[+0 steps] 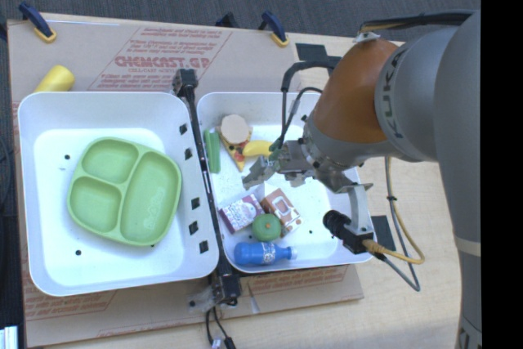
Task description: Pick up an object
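- Camera view: my gripper [263, 171] hangs over the middle of the right bin [353, 251]; whether it's open or closed I can't tell.
- Nothing visibly between the fingers.
- Banana [257, 149] just up-left of the gripper, beside a round burger-like toy [235, 128].
- Green stick [213, 151] lies along the bin's left wall.
- Below the gripper: purple carton [239, 214], red-brown packet [280, 207], green apple [266, 226], blue bottle [261, 254] on its side by the near wall.
- Items crowd the left half; bare floor by the right wall.
- Left bin [33, 176] holds a smooth green divided plate [124, 190].
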Controlling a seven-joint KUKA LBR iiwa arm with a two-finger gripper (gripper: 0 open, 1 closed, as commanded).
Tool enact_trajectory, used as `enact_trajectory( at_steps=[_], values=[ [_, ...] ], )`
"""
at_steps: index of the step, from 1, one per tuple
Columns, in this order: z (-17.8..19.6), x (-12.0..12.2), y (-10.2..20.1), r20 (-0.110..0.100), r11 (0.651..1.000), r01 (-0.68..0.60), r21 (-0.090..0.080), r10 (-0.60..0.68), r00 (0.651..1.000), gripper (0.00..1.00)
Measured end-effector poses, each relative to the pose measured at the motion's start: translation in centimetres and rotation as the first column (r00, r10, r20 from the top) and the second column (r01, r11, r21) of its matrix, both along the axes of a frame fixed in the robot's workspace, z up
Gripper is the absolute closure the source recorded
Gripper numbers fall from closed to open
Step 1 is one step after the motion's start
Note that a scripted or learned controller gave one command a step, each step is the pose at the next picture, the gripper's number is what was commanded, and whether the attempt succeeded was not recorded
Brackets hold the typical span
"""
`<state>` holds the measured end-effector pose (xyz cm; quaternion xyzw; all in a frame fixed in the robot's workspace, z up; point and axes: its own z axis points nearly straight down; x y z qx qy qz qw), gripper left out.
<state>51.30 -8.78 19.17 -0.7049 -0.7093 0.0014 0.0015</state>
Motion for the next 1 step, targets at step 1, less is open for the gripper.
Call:
enact_trajectory(
  at_steps=[1],
  values=[
    [-0.02, 4.36, 4.81, 0.0, 1.0, -0.003, -0.001, 0.003, 1.0, 0.0]
  ],
)
